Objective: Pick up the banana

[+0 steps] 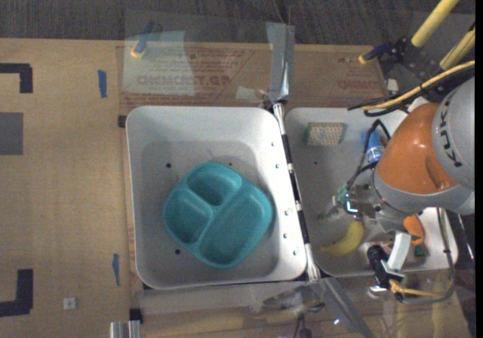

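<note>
Banana (pixel 344 240) lies in the right bin (pixel 326 170), near its front edge, partly under the arm. Tool (pixel 355 204) hovers just above it; its opening cannot be told. Risk: closing off-centre could slide the curved fruit away.

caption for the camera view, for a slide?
KUKA arm reaches over the right bin above the banana; teal divided plate sits in the left bin.

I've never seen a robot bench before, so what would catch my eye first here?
Probably the teal divided plate, lying alone in the left white bin. Next, the grey arm's orange band, looming over the right bin, with the yellow banana lying on the bin floor just below it.
</note>
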`<state>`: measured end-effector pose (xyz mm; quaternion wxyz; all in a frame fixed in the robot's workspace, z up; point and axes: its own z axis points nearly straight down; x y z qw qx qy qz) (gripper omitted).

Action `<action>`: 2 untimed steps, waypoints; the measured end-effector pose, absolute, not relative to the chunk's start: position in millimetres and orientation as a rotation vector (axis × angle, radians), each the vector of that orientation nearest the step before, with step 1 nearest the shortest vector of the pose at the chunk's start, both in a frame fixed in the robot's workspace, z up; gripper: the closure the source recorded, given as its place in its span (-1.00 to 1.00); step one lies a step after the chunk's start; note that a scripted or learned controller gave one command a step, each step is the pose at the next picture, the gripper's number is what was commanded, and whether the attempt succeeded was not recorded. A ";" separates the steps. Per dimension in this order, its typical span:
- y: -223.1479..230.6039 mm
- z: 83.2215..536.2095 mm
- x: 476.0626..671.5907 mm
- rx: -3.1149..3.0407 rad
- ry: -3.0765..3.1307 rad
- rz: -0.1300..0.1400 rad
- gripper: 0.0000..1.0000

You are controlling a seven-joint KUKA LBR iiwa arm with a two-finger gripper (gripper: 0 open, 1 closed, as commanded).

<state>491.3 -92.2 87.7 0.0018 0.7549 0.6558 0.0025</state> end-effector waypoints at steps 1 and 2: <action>-93.9 96.6 492.5 2.372 2.052 0.012 1.00; -64.9 182.9 540.2 2.484 1.925 -0.005 1.00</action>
